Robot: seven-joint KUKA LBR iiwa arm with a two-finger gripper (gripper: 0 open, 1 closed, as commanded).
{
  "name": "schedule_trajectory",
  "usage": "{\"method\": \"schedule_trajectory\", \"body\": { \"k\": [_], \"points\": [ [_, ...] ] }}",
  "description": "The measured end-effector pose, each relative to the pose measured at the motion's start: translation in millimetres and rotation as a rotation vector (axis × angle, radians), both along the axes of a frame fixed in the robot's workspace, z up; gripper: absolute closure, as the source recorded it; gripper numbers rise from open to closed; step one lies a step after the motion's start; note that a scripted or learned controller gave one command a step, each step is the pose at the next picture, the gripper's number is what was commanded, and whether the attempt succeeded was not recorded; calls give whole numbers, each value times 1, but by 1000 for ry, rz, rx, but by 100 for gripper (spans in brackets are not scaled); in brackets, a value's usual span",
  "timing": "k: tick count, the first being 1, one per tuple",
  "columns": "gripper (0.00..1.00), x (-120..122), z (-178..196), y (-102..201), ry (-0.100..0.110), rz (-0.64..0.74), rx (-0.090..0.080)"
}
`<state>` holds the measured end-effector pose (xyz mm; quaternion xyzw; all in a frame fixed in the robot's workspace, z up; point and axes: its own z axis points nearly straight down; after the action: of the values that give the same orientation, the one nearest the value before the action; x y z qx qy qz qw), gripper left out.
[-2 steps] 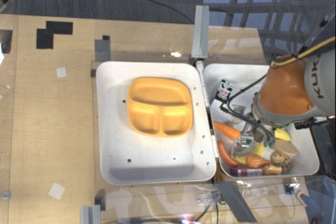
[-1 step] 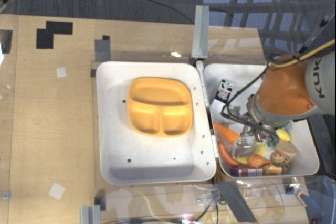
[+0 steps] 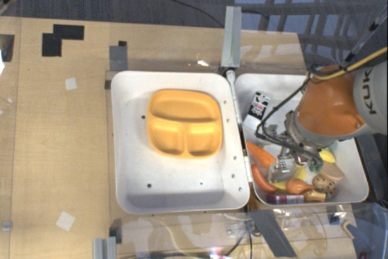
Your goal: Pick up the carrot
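The carrot (image 3: pixel 261 155) is a tapered orange piece lying at a slant in the left half of the right bin (image 3: pixel 276 83). My gripper (image 3: pixel 281 170) reaches down from the orange-banded wrist (image 3: pixel 327 107) just to the right of the carrot's thick end, low among the toy foods. The wrist body hides how the gripper stands, and I cannot make out anything held in it.
A red-orange sausage-like piece (image 3: pixel 261 178) lies just below the carrot. A yellow piece (image 3: pixel 328 157), a tan round piece (image 3: pixel 328 179) and a purple stick (image 3: pixel 285 198) crowd the bin's front right. A small card (image 3: pixel 259 105) lies at the back. A yellow divided tray (image 3: pixel 183 123) sits in the left bin (image 3: pixel 130 148).
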<state>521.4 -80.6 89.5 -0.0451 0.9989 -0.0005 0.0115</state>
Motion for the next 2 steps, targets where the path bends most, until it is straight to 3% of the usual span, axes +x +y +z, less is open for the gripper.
{"method": "schedule_trajectory", "body": {
  "k": [1, 2],
  "points": [
    [0, 13, -2, -1, 16, -84, 1],
    [100, 16, 8, 0, 9, -79, 2]
  ]
}}
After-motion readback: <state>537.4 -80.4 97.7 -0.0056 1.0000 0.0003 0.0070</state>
